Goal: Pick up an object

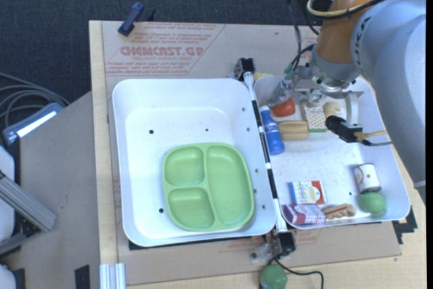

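I see the arm [379, 30] cover the top of the right bin [338, 162]. The gripper [312, 93] is low there, and I cannot tell how it is set. A red thing [284, 107] sits partly under it, hard to make out. Near it lie a wood block [294, 130] and a blue marker [271, 132] along the left wall. A green ball [371, 202] sits in the near right corner. The middle floor is bare. The left bin [135, 112] has 1 green tray [208, 186].
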You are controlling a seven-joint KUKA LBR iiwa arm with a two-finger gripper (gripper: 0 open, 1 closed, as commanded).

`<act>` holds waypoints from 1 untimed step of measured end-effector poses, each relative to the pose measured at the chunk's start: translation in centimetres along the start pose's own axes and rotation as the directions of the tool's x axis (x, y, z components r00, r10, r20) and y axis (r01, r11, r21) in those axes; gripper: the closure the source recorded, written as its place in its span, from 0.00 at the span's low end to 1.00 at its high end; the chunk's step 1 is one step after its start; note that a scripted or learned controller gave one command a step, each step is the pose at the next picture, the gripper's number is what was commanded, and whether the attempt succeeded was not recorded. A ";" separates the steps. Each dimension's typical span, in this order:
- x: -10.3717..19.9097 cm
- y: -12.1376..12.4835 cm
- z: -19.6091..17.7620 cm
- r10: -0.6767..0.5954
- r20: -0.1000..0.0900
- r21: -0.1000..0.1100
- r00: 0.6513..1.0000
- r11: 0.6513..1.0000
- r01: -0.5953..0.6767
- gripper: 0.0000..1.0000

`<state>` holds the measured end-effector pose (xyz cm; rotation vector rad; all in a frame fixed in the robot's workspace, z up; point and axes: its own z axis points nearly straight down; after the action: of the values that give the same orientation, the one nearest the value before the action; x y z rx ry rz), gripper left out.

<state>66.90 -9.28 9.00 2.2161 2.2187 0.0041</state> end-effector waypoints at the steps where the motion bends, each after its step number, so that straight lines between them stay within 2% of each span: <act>1: -0.3 0.0 0.0 0.000 -0.002 -0.001 1.000 1.000 0.000 0.00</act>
<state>66.93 -9.59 8.98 2.2157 2.2193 0.0076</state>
